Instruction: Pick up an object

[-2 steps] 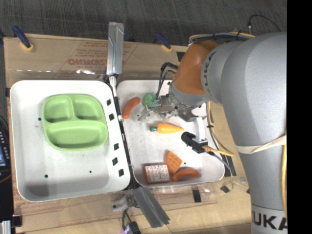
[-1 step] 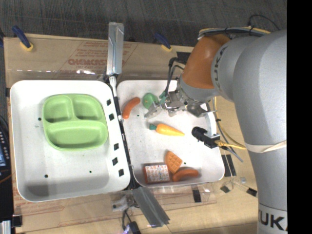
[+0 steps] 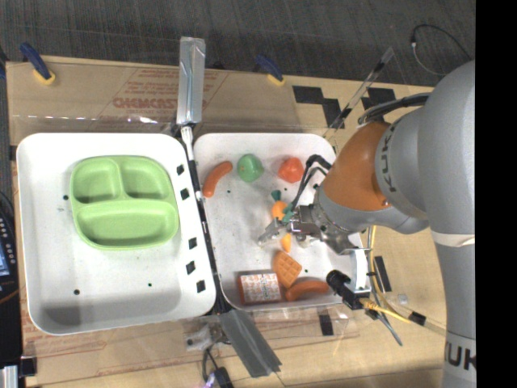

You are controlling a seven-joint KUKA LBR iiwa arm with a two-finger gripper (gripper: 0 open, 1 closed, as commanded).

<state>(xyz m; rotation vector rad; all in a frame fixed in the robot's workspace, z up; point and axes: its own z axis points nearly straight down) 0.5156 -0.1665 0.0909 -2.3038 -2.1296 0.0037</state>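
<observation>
the gripper (image 3: pixel 279 231) hangs low inside the right bin (image 3: pixel 242 217), its fingers spread apart with nothing visibly between them. a small orange piece (image 3: pixel 279 210) lies just above it, and a waffle-like orange wedge (image 3: pixel 286 264) just below. further up from the gripper, along the bin's far side, sit an orange sausage (image 3: pixel 216 177), a green ball (image 3: pixel 250 167) and a red-orange fruit (image 3: pixel 291 169).

Gripper (image 3: pixel 279 231) low — arm (image 3: pixel 420 168) bent leftward
</observation>
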